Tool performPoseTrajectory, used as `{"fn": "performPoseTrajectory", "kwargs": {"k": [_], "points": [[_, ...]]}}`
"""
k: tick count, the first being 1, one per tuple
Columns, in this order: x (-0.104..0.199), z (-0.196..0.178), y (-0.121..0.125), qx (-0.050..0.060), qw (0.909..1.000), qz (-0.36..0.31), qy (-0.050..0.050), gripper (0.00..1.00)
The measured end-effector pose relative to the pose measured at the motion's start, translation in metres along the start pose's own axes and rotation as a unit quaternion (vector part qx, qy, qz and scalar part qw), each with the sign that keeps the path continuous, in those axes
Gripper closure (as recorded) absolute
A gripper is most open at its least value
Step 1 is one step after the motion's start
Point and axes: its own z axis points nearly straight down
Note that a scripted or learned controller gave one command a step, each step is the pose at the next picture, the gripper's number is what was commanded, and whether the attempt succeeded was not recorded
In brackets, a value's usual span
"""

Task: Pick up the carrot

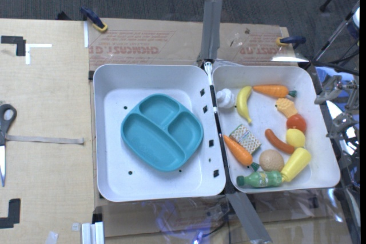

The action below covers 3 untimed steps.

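Two shallow white bins sit side by side on the desk. The left bin (103, 123) holds a blue sectioned tray (162, 131). The right bin (320, 177) holds the toy food.

Two carrots lie in it. The upper carrot (271, 90) rests near the far wall, lying across, with its green end to the right, just beside a banana (245, 103). The lower carrot (237, 150) lies slantwise near the bin's left wall. Its green end points down and right, touching a brown round piece (271, 160) and close above a green bottle (260, 180). A chequered block (245, 137) sits just beside it.

Nearby lie a red sausage (279, 141), a red tomato (295, 122) and a yellow lemon (295, 137).

The tool (334, 106) shows as metal parts at the right edge, just outside the right bin's right wall and well apart from both carrots. I cannot tell whether it is open or closed. Nothing is seen in it.
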Motion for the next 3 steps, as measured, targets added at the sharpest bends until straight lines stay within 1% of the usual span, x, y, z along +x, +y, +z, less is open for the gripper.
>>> {"fn": "performPoseTrajectory", "kwargs": {"k": [1, 2, 3], "points": [[-0.023, 0.155, -0.002, 0.000, 0.9999, -0.015, 0.000, 0.00], [-0.056, 0.180, 0.031, 0.000, 0.9984, 0.056, -0.001, 0.00], [-0.057, 0.170, 0.032, 0.001, 0.9985, 0.055, -0.003, 1.00]]}}
